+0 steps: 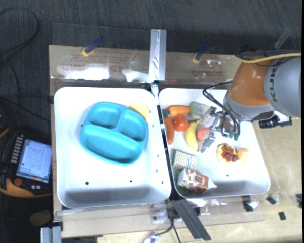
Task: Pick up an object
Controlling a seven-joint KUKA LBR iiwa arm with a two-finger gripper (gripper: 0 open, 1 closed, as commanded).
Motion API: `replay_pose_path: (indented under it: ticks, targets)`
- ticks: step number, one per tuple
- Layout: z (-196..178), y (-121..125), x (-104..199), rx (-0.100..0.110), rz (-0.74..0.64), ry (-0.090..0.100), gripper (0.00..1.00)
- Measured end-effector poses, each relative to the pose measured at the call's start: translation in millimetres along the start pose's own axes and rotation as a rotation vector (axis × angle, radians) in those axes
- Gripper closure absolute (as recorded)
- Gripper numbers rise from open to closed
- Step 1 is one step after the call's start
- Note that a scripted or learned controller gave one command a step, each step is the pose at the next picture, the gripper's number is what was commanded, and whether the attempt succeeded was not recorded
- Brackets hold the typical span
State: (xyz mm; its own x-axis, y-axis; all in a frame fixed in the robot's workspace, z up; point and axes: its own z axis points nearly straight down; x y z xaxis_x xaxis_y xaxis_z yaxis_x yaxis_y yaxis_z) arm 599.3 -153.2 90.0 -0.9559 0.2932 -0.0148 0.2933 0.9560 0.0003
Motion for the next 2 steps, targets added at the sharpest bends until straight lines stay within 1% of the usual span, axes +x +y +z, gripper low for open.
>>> replay_pose_path:
  ticks: [1, 2]
  targets:
    - [-4.0, 28.3, -40.6, 0.004, 0.217, 0.013, 0.00]
    - [-0.3, 14.8, 11.8, -0.001, 0.492, 0.001, 0.00]
